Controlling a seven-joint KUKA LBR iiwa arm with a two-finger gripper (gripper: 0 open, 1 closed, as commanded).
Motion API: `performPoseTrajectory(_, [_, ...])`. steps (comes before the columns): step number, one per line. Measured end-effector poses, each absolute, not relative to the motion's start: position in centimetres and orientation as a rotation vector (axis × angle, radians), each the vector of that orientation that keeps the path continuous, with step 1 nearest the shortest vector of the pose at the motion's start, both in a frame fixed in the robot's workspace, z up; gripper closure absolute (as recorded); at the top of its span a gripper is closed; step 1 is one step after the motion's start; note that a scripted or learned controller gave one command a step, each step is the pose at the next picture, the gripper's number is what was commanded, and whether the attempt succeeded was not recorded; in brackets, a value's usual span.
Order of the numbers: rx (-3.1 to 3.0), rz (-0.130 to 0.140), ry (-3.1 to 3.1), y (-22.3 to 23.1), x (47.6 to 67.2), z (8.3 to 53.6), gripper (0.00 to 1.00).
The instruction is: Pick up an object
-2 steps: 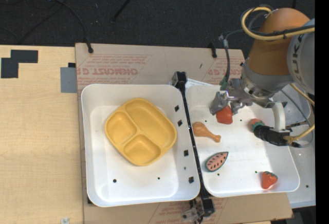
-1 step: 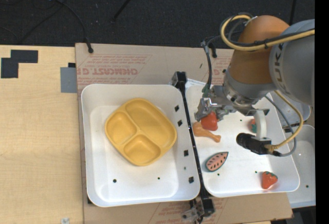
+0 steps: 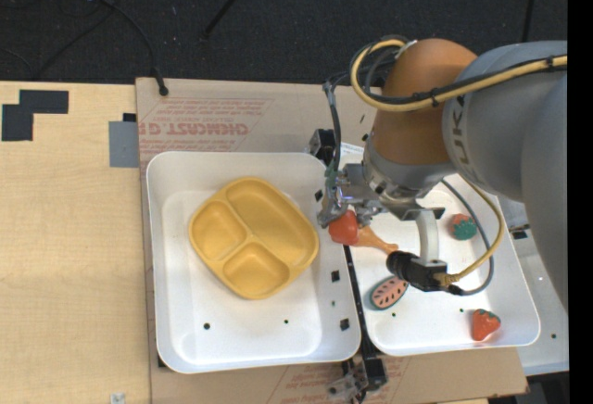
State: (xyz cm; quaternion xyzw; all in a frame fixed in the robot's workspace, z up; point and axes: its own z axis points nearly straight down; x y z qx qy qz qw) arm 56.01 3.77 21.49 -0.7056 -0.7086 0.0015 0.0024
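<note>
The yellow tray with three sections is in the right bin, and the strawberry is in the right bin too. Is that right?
Not quite. The camera view shows the yellow tray lying in the left bin, not the right one. The strawberry is indeed in the right bin, near its front corner.

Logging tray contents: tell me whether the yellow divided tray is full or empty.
Empty. The yellow tray lies flat in the left bin, and all three compartments show bare yellow.
</note>
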Motion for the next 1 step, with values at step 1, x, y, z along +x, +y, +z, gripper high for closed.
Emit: performPoseTrajectory(1, [-2.215,0.003,-2.225,9.43,55.45,22.6,1.0])
